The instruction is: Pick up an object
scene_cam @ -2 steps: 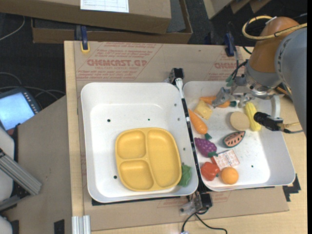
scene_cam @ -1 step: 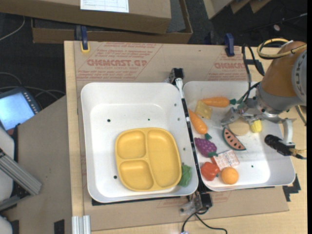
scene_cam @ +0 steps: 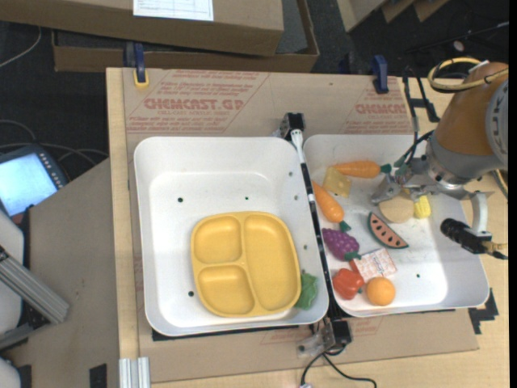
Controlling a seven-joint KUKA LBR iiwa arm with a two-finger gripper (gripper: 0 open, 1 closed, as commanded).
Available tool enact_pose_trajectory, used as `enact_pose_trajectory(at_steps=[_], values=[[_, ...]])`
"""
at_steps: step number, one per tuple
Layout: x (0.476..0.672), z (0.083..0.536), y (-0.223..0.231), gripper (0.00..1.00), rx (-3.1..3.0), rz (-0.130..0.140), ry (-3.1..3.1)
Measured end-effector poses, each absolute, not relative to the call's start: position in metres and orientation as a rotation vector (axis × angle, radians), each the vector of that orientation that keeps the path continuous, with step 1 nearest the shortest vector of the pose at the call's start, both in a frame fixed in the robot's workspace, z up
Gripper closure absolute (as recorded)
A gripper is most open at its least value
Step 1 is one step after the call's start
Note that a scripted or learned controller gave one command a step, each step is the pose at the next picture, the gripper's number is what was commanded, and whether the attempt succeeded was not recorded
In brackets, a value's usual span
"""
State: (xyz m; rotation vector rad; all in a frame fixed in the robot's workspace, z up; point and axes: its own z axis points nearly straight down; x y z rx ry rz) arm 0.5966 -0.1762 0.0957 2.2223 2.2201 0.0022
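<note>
Gripper (scene_cam: 393, 194) low in right bin (scene_cam: 460, 285) — tan round piece (scene_cam: 397, 210) just beneath; finger state unclear.

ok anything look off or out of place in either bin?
One thing: a green leafy piece sits wedged between the yellow divided plate and the left bin's right wall, partly tucked under the plate rim. The other toy food lies loose in the right bin; nothing spilled.

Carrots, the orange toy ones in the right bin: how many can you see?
2. One orange plastic carrot lies near the white bin's far edge; the other orange carrot lies slanted by the divider. More may hide under the arm.
</note>
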Motion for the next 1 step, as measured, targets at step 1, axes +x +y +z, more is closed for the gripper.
enact_pose_trajectory(at_steps=[1], values=[[0.5392, 0.19, -0.0696, 1.0, 2.213, 0.009, 2.233]])
